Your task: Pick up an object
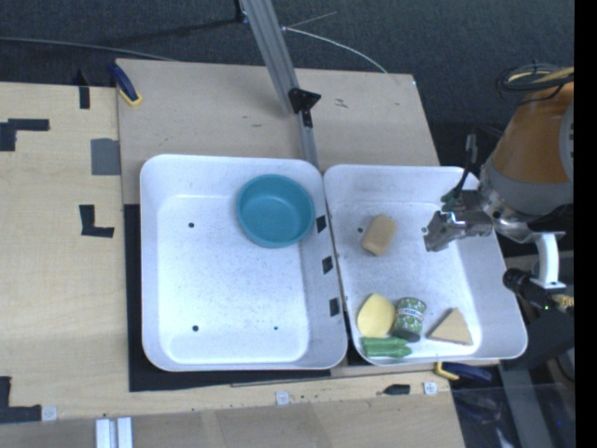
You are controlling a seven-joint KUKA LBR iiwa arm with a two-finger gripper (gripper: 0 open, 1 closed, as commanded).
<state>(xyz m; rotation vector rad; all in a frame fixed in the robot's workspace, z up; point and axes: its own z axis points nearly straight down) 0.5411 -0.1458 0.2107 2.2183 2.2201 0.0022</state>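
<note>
Presently we see the grey arm with its orange band reaching in from the right, its metal two-finger pincer (446, 232) hanging over the upper right part of the right-hand shallow white bin (422, 183). We cannot tell whether the pincer is spread or pressed together; nothing shows between its tips. The nearest candidate for picking is the small tan cork-like block (378, 235), lying alone near the middle of that bin, just left of the pincer and apart from it. We judge it the easiest target because it has free space on all sides. Along the bin's near wall sit four things crowded together: a yellow lemon-shaped fruit (375, 315), a small green-labelled can (409, 318), a green pod-like vegetable (386, 347) and a tan wedge (451, 328); their closeness would hinder a clean grip. In the left-hand white bin (172, 345) a round teal plastic bowl (275, 210) rests near the far right corner, well away from the arm. The pick looks not yet begun.
</note>
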